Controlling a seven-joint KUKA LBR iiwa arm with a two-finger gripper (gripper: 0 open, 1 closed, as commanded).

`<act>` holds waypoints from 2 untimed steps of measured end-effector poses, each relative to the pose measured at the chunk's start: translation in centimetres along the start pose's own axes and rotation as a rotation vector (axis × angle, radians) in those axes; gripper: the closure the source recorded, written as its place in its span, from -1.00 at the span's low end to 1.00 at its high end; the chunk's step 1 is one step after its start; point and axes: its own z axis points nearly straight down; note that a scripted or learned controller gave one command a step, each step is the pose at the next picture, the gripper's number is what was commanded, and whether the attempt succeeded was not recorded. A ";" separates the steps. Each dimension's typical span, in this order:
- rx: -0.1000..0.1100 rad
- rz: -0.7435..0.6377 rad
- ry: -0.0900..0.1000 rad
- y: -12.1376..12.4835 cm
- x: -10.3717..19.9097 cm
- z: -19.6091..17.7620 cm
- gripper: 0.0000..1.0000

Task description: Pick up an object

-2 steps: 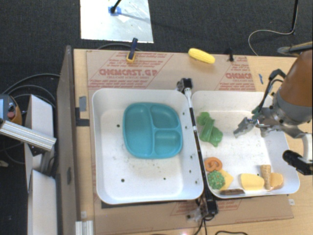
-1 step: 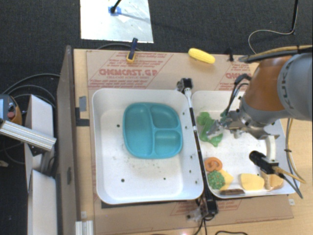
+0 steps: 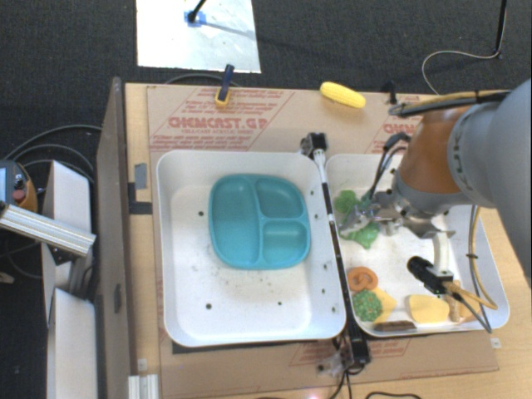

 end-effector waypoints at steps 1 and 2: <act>-0.013 0.000 -0.002 0.3 -0.1 -1.7 1.00; -0.009 -0.005 -0.002 3.2 4.0 -10.6 1.00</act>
